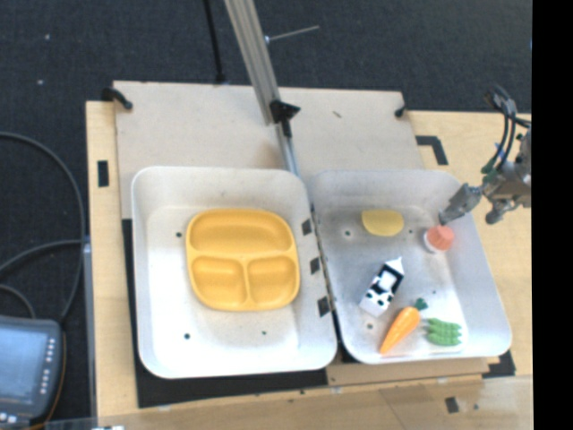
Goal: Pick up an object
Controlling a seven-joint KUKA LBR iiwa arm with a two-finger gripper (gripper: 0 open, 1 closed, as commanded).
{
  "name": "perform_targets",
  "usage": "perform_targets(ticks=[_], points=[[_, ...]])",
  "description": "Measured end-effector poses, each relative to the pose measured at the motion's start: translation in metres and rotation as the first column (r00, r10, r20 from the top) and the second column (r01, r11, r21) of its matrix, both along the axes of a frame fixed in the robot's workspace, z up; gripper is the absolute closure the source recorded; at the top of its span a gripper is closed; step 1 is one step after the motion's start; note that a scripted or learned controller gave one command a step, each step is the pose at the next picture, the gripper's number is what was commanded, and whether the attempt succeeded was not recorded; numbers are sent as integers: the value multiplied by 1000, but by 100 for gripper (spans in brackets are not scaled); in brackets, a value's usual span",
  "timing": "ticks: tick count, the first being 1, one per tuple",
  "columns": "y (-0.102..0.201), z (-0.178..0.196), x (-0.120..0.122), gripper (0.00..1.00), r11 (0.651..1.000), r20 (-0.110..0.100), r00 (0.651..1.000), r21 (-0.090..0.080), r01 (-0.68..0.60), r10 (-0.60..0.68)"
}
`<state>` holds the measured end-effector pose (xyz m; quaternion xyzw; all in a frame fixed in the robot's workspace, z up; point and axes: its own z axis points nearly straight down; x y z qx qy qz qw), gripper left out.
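Jaws (477, 202) just right of — above — pink object (440, 237)

Yellow divided tray (242, 258) in a white bin (161, 330). The other white bin (488, 325) holds a yellow disc (382, 222), black-and-white cow-patterned carton (382, 288), orange carrot (399, 329), green toy (443, 332), salmon-pink piece (440, 237).

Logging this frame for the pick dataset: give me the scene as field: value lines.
left bin: yellow divided plate
right bin: yellow disc, pink round piece, black-and-white carton, toy carrot, green toy
tool: over right bin's far right edge, beside pink round piece
grasp: nothing visibly held
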<state>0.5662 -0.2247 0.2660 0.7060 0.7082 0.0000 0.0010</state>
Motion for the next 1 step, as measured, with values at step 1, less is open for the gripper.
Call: perform_targets(ticks=[1], points=[[0,0,0,0,1000,0,1000,0,0,0]])
